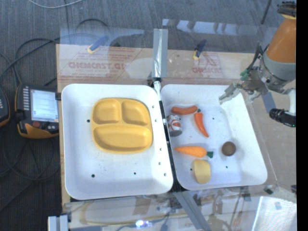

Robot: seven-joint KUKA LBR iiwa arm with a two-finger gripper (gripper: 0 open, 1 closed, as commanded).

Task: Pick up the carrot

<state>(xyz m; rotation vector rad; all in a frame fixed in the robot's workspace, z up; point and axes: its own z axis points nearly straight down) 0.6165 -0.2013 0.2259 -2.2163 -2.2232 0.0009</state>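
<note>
Two carrots lie in the right bin (pixel 250 129). The larger orange carrot (pixel 191 151) lies crosswise near the bin's middle, its green stub pointing right. A smaller, redder carrot (pixel 200 124) lies above it, slanted, with its green top toward the back. My gripper (pixel 230 93) hangs over the bin's back right corner, up and to the right of both carrots and apart from them. Nothing shows in it. The orange-banded arm (pixel 281 47) reaches in from the upper right.
The right bin also holds an orange-red sausage (pixel 184 110), a small can (pixel 175 126) by the left wall, a brown ball (pixel 228 148) and a yellow lump (pixel 202 171). A yellow divided plate (pixel 121 125) sits in the left bin (pixel 77 177).
</note>
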